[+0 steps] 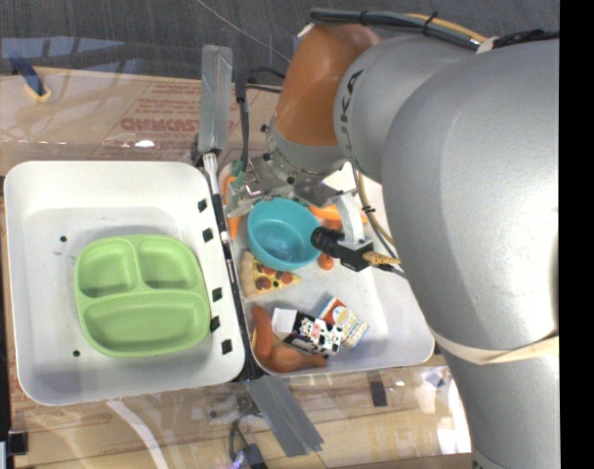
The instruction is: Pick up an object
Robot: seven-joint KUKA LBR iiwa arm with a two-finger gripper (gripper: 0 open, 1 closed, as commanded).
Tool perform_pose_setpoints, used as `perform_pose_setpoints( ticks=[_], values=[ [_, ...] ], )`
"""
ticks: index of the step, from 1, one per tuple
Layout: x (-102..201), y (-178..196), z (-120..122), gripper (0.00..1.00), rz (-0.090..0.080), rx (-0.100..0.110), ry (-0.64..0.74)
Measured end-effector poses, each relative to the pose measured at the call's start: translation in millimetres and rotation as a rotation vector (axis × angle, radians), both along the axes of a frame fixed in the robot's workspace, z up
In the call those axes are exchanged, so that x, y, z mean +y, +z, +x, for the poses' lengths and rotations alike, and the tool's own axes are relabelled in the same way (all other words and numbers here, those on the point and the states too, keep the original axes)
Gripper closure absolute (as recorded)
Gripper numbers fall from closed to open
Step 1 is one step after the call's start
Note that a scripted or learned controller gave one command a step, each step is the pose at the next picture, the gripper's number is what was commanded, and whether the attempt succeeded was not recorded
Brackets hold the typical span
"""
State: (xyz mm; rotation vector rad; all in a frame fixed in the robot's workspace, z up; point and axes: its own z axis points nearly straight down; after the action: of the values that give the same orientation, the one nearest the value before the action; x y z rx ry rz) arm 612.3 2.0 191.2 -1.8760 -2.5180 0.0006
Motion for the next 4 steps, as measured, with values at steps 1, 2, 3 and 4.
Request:
perform_pose_setpoints(
  ticks=[1, 2, 3, 4],
  values=[
    [-21, 0, -78, 1.00, -0.001, 0.005, -0.423],
    [-20, 9, -77, 1.00, 0.000, 0.007, -0.416],
    [2, 93, -77, 1.00, 0.001, -0.005, -0.391],
    [-1, 43, -136, 1.00, -0.002, 0.006, -0.611]
  ],
)
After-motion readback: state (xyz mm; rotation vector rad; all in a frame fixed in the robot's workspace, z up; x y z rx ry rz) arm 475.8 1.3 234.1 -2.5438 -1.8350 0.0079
